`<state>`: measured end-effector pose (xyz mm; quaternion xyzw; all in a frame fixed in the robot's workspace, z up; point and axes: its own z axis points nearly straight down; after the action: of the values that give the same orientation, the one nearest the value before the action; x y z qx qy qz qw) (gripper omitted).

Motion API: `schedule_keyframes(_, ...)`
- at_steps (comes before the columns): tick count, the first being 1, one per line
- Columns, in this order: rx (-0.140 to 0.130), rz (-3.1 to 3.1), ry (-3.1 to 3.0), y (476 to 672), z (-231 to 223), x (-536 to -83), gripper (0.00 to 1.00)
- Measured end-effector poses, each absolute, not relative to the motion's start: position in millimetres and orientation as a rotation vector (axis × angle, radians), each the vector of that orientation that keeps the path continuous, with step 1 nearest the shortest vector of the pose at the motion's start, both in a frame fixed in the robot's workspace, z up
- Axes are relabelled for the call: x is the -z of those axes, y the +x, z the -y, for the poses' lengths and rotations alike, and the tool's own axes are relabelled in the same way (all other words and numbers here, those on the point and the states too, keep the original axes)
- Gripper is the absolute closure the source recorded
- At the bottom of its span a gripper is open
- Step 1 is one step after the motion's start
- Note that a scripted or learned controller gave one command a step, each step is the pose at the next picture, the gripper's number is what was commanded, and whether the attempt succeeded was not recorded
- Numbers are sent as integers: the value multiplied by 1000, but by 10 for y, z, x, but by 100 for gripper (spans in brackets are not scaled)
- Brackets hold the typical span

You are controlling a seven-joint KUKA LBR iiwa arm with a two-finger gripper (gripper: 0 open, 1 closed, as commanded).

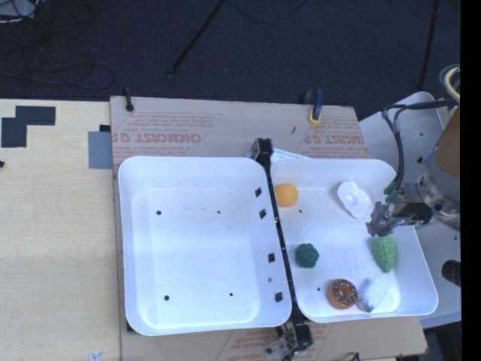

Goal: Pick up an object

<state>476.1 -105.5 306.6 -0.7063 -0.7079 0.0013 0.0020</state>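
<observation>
The gripper [381,224] hangs low off the bent wrist.

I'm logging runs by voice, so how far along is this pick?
Nothing looks lifted yet: the orange ball, dark green toy, donut and white piece all lie in the right bin. In hand: the claw sits low just above the light green object. Gripping and raising it remain.

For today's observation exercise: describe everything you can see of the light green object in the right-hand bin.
The light green object is a small, bumpy lump, somewhat like a leafy toy vegetable, longer than wide. It lies on the floor of the right bin near its right wall, just below the gripper, which hovers at its upper end. Whether they touch is unclear.
</observation>
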Motion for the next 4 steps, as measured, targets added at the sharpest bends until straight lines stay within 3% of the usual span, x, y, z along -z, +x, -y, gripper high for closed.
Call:
schedule_keyframes(1, -12, 2209, -2218, 4731, 1359, -1899, 100)
schedule_keyframes(2, -3, 2216, -2222, 4749, 1353, -1964, 0)
schedule_keyframes(3, -5, 2216, -2229, 4747, 2165, -2062, 0)
schedule_keyframes(4, 7, 2231, -2228, 4771, 2148, -3280, 0)
